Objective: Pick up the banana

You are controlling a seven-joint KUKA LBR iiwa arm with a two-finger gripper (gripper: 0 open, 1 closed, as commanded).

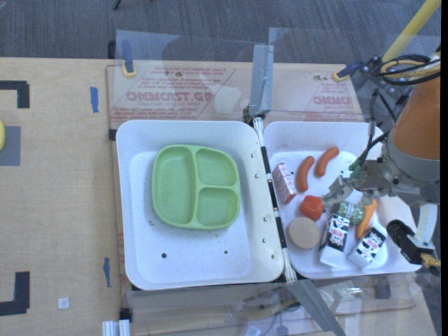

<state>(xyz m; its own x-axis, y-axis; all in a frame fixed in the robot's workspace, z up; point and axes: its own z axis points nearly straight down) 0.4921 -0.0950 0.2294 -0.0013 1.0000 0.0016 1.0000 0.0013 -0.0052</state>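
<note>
Two white bins (133, 208) sit on my wooden bench. My gripper (348, 187) hangs over the right one; I can't tell its opening, nor pick out the banana.

The green divided plate (195, 186) looks like smooth matt plastic, and both white bins (140, 257) have a slightly speckled plastic finish. The worktop (56, 208) is pale wood, pretty matt. The sausages (316, 166) are glossy, and the milk cartons (337, 235) look like printed card.

Grey arm (413, 161), orange band, black cables.
</note>
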